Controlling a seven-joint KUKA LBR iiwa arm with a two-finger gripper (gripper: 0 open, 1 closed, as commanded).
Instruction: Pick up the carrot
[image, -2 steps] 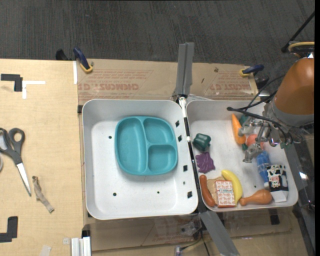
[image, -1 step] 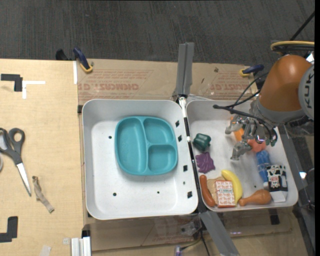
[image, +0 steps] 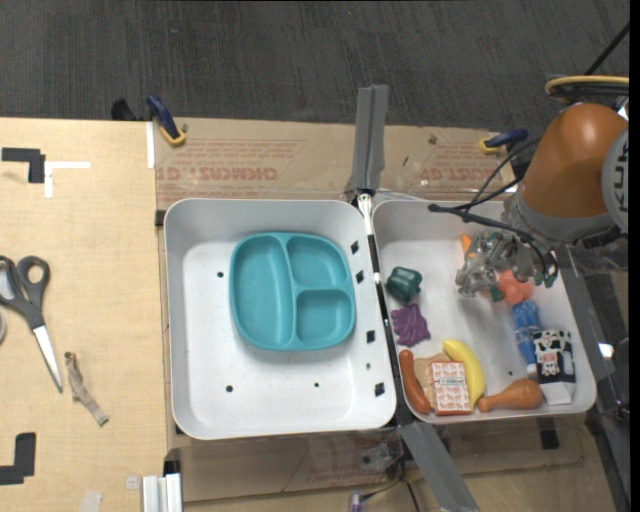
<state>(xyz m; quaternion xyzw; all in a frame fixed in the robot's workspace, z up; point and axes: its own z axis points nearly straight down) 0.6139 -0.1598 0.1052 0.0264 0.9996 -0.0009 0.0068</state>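
The carrot (image: 515, 289) shows as an orange-pink shape in the upper right part of the right bin (image: 432, 222), partly hidden by the gripper. My gripper (image: 484, 268) hangs low over the bin just left of the carrot, overlapping it in the camera view. Metal parts and cables of the wrist cover the spot where they meet. A small orange bit (image: 465, 243) pokes out at the gripper's upper left. I cannot make out whether anything is held.
Also in the right bin: a green block (image: 404, 284), purple grapes (image: 410, 325), a banana (image: 466, 366), a hot dog (image: 410, 381), a cracker box (image: 450, 388), a drumstick (image: 512, 395), a blue bottle (image: 525, 332), a black-and-white carton (image: 551, 358). The left bin holds a teal divided plate (image: 293, 291).
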